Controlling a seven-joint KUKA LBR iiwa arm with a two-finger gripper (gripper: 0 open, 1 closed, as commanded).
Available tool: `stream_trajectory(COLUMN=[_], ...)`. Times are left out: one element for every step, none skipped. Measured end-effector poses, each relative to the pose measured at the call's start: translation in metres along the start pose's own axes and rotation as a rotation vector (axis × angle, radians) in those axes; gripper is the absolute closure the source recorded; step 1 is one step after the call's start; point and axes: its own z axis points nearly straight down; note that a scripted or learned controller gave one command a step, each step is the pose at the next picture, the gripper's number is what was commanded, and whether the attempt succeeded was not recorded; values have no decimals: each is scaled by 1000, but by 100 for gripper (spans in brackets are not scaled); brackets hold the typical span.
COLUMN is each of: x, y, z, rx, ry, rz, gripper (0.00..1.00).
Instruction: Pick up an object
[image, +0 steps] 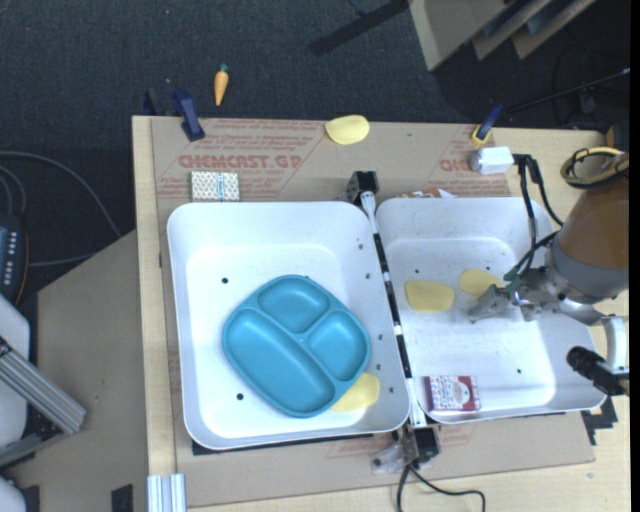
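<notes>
In the right bin (500, 225) lie a flat yellow piece (430, 295) and, just to its right, a smaller yellow piece (474, 281). A small red and white box (452, 393) rests against the bin's front wall. My gripper (494, 301) is low in this bin, right beside the smaller yellow piece and slightly in front of it. The arm's grey wrist and orange band (600, 225) rise behind it at the right. Whether the gripper touches the piece cannot be made out.
The left bin (200, 240) holds a blue divided plate (295, 345) with a yellow item (358, 393) partly under its front right corner. On the bench behind the bins lie a yellow piece (347, 129), a small patterned packet (215, 185) and a white block (494, 159).
</notes>
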Motion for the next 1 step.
stream_trajectory(x=[34], y=[69], z=[20], rx=[-7], ry=[0], rz=[-3], gripper=[0])
